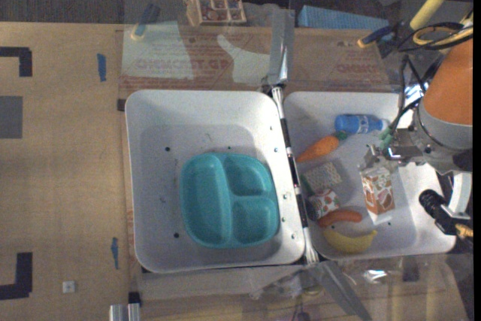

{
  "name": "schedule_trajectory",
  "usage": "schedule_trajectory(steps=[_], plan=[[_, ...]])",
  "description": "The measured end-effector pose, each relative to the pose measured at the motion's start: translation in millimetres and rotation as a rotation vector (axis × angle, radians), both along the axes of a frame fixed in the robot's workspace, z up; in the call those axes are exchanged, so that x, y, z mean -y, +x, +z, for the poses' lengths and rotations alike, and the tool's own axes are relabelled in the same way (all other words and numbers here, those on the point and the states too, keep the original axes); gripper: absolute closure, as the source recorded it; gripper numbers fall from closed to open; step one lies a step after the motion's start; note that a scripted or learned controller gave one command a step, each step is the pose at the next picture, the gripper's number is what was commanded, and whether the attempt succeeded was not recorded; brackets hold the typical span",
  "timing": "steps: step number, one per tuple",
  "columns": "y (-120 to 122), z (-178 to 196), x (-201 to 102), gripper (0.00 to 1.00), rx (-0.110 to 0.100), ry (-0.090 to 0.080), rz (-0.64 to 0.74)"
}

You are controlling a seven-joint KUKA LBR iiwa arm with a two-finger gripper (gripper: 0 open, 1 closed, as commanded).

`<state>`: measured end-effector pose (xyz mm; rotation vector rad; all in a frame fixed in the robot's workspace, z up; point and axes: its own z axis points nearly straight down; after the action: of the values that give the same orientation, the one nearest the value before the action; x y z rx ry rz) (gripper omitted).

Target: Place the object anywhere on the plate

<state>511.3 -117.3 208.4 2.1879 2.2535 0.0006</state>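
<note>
A teal divided plate (pixel 227 199) lies in the left white bin (pixel 150 162). The right bin (pixel 421 237) holds a carrot (pixel 319 148), a blue bottle (pixel 358 123), a tall red-and-white carton (pixel 378 192), a small carton (pixel 323 203), a red sausage (pixel 340 216) and a banana (pixel 350 239). My gripper (pixel 385 152) hangs over the right bin, just behind the top of the tall carton and right of the carrot. Nothing is visibly held in it.
A grey mesh pad (pixel 323 177) lies between the carrot and the small carton. The metal divider (pixel 289 169) separates the two bins. Cables and a black fixture (pixel 443 210) sit at the right bin's right side. Boxes stand behind the bench.
</note>
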Motion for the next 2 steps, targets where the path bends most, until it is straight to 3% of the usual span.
schedule_trajectory(steps=[1, 2], plan=[[3, 2, -53, 1.00, -0.002, 0.001, 0.327], [4, 26, -146, 1.00, 0.002, -0.001, 0.339]])
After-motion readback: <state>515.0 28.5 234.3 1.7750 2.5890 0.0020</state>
